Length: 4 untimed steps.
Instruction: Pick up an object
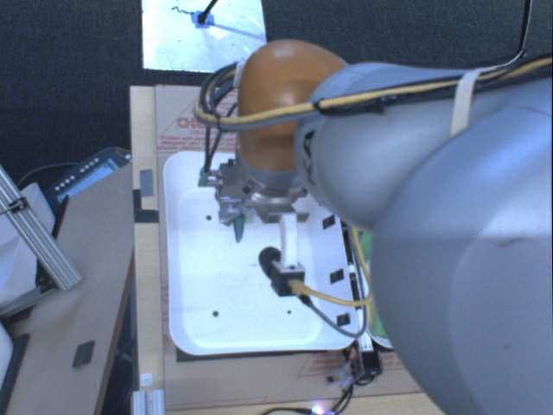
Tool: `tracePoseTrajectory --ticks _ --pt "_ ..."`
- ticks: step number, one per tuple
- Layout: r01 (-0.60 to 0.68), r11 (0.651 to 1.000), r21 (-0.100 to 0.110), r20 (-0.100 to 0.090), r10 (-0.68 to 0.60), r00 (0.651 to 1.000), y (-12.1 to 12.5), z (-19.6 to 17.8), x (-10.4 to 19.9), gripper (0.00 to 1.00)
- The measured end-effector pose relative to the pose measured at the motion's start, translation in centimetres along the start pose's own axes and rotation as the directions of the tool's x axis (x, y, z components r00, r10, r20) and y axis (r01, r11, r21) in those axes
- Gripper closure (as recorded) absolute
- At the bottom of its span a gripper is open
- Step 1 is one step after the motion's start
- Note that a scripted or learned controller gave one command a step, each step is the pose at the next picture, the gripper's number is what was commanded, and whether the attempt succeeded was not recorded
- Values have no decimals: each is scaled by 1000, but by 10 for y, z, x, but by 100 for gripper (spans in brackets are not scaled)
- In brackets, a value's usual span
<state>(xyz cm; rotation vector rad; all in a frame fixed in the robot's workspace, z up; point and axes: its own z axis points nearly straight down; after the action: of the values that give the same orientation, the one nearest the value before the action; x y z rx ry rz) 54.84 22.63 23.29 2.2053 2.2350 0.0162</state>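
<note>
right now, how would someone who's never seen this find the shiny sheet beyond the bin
Start at the white bin under the arm's orange band, then look past its far edge to the dark backdrop at the top. The silvery square sheet sits there, up and left of the band. Unlike the matte white bin, it is reflective and carries a small blue mark.

Open bin (194, 305) floor beside the hand (238, 229); bulky arm (432, 232) over its right.

What I see on the table (95, 266)
A white bin (207, 318) sits on brown cardboard (177, 128), with a shiny sheet (173, 33) beyond it and an aluminium rail (39, 240) at left.
</note>
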Motion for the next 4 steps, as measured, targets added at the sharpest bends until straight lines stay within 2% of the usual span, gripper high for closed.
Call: tracePoseTrajectory --ticks 1,2,3,4 --pt "-7 1000 -1 1 7 1000 -1 -96 10 100" --pt "-13 1000 18 10 13 1000 -15 23 8 100" --pt "-9 1000 -5 1 9 1000 24 -90 8 100" --pt "-13 1000 18 10 13 1000 11 24 -4 100"
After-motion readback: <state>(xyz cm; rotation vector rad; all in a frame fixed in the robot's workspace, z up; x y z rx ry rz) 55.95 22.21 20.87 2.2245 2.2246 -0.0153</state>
